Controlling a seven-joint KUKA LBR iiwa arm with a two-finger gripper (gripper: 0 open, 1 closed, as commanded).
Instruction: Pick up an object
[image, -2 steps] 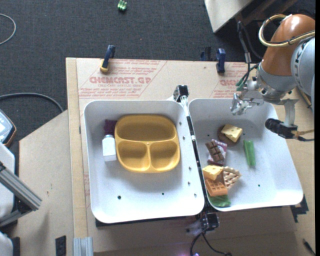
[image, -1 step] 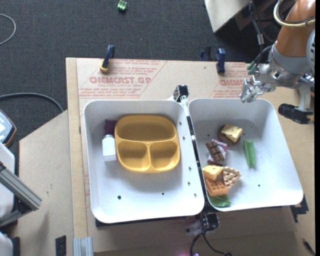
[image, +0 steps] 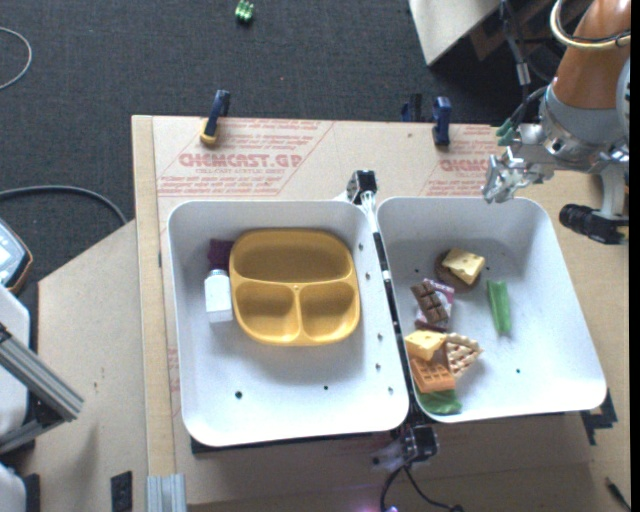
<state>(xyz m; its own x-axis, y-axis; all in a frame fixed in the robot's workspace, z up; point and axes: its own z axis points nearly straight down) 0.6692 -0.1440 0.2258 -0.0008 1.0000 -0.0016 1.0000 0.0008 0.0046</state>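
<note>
Along the right bin's (image: 560, 240) left wall sits the pickable clutter: cheese wedge (image: 463, 266), chocolate piece (image: 430, 300), second cheese (image: 425, 345), waffle (image: 432, 376). A green bean (image: 498, 306) lies apart toward centre. Left bin (image: 190, 330) carries a yellow divided plate (image: 294, 285) and a white bottle (image: 217, 296). Gripper (image: 503, 184) hangs over the right bin's far edge, holding nothing; finger spread cannot be read.
</note>
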